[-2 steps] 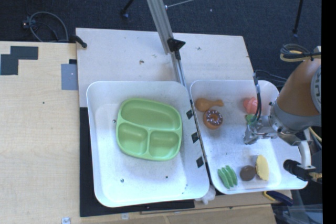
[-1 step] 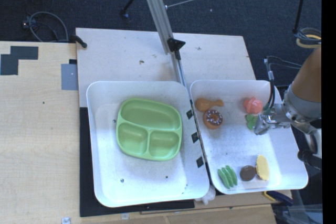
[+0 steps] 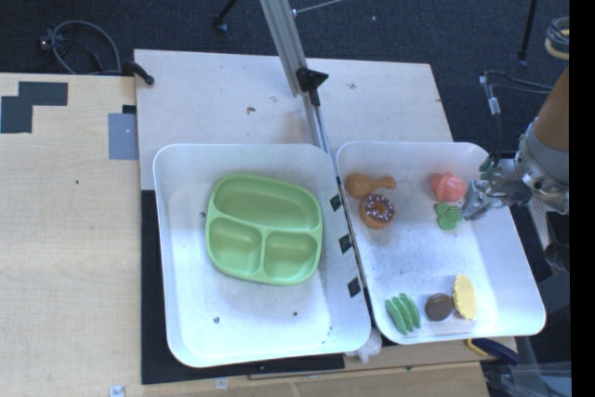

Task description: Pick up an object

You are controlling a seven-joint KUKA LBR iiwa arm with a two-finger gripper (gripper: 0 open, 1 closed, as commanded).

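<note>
At right bin's [image 3: 507, 242] rim, end effector [image 3: 479, 200]

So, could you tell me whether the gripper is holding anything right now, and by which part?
It cannot be told. The gripper sits at the right bin's right edge, right beside the small green toy, but no object is visibly between its fingers.

The arm [image 3: 558, 130] is extended in from the right, with the pincer [image 3: 480, 196] carried low; its tips are too blurred to be read.
</note>
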